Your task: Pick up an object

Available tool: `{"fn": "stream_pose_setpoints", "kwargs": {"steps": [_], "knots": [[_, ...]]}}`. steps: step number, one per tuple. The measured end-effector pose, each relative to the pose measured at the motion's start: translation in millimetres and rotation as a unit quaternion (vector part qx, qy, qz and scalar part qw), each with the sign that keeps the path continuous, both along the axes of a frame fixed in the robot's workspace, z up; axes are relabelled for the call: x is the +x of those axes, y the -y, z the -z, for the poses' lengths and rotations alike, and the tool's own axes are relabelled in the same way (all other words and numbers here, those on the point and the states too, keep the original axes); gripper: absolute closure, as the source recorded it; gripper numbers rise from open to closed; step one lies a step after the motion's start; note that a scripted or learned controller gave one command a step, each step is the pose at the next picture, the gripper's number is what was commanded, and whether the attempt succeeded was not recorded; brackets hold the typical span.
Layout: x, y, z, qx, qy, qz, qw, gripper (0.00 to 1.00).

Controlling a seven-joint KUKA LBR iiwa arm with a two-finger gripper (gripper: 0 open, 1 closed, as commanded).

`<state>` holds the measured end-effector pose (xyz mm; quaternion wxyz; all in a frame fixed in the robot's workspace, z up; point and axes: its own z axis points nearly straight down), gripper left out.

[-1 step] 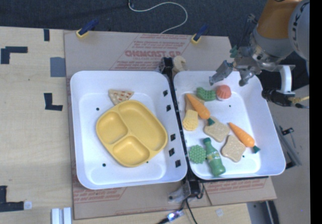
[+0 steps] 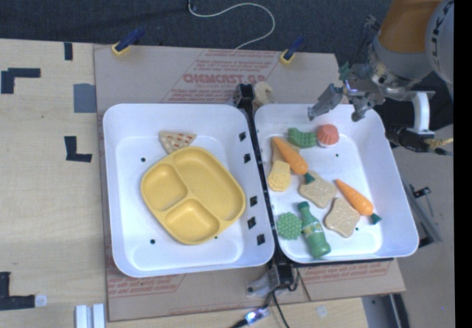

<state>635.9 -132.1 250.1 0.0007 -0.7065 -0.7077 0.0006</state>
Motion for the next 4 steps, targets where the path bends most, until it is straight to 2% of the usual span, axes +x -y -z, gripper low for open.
{"fn": "stream_pose_setpoints", "kwargs": {"steps": [1,2,3,4], "knots": [[1,5,45,-0.0004,-0.001,0.0,1.0,0.0],[0,11,108,-0.0003,-0.003,0.0,1.0,0.0],[1,8,159,0.001,0.0,-0.001,1.0,0.0],[0,8,148,0.0002,0.0,-0.001,1.0,1.0]]}}
